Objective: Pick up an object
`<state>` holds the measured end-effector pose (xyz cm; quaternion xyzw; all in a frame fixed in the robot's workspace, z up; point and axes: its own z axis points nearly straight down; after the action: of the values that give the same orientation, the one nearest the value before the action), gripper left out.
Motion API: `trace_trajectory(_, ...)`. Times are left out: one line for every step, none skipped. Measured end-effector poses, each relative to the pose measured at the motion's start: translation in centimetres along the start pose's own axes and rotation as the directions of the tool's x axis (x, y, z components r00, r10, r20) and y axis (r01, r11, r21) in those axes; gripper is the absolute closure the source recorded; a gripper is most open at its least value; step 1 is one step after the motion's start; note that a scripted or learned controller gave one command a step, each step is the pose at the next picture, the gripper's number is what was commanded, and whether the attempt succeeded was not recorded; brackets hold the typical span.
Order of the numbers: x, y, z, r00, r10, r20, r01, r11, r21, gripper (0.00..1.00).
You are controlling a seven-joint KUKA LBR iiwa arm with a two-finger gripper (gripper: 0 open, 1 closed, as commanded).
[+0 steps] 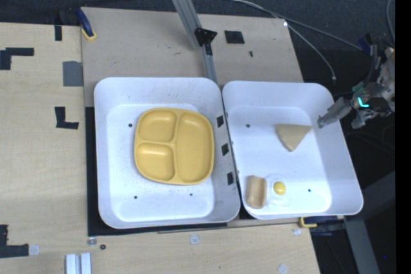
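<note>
The right bin (334,157) holds three objects. A tan wedge (293,135) lies near its middle, toward the right wall. At the front lie a small tan block (255,192) and, right beside it, a fried egg (277,190) with a yellow yolk. My gripper (340,113) hangs over the right bin's right rim, just right of the wedge and apart from it. I see nothing held in it. The rest of the arm runs off the right edge.
A yellow divided plate (174,145) fills the middle of the left bin (115,138). A grey pole (186,3) slants down from the top to the gap between the bins. Cables cross the dark floor behind the bench.
</note>
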<state>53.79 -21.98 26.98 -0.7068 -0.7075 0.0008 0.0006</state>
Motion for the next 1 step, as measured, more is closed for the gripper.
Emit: trace_trajectory(0.0, 0.02, -0.03, 1.0, 0.0, 0.0, 0.0, 1.0, -0.001, 0.0)
